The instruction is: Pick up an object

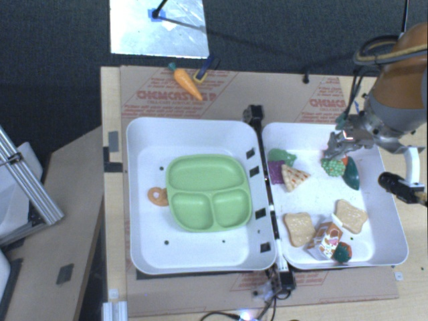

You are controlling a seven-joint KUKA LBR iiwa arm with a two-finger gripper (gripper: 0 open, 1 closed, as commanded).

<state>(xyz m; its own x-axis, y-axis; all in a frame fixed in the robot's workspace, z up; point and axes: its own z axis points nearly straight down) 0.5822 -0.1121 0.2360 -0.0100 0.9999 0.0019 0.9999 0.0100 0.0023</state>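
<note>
The right bin (386, 212) holds several toy foods. My gripper (340, 150) hangs over its far right part, directly above a speckled green piece (332, 167) and a dark green pod (352, 174). Whether it touches the speckled piece is unclear. Further left lie a broccoli floret (281, 156), a purple piece (275, 172) and a pizza slice (295, 176). Toward the front sit two bread slices (299, 227) (350, 216), a small carton (327, 239) and a green and red piece (342, 253).
The left bin (144, 233) holds a green divided plate (208, 191) and a small pretzel (158, 196). A toy carrot (188, 83) lies on the cardboard behind the bins, near a foil sheet (158, 19). A black divider (262, 179) separates the bins.
</note>
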